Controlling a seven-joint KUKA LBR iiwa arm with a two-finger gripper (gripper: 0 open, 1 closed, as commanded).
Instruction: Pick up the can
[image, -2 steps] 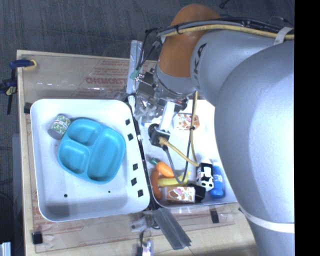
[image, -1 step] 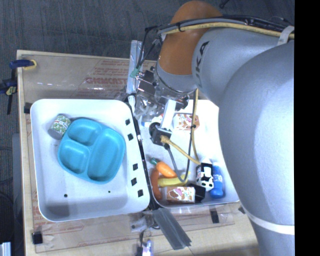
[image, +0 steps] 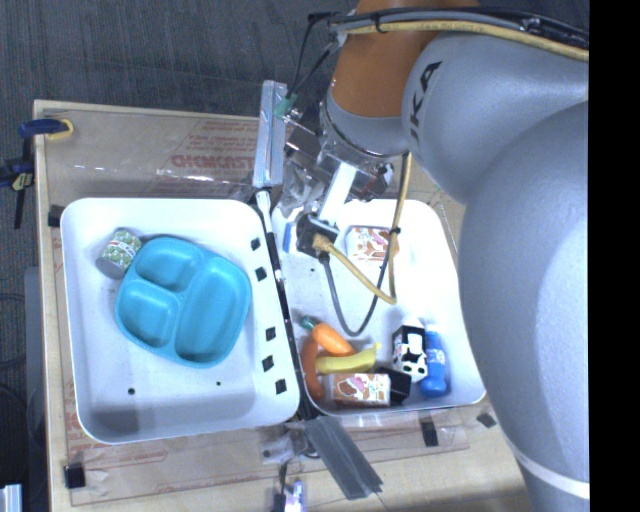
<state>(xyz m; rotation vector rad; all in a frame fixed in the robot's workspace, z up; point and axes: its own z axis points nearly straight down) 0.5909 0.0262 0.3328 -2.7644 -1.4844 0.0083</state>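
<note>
Silver can (image: 119, 250) sits in the left bin (image: 75, 330), touching the blue tray (image: 185, 302). My gripper (image: 300, 215) hangs over the right bin (image: 440, 250), grip state unclear, so I may well grab clutter instead.

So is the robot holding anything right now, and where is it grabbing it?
It cannot be told. The gripper sits at the top of the right bin, while the can lies in the left bin.

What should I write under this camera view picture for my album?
Grey robot arm reaches over two white bins, small grey-green can beside blue divided tray.

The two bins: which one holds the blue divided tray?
The left bin. The blue divided tray lies in it beside the can; the right bin holds small packages.
</note>
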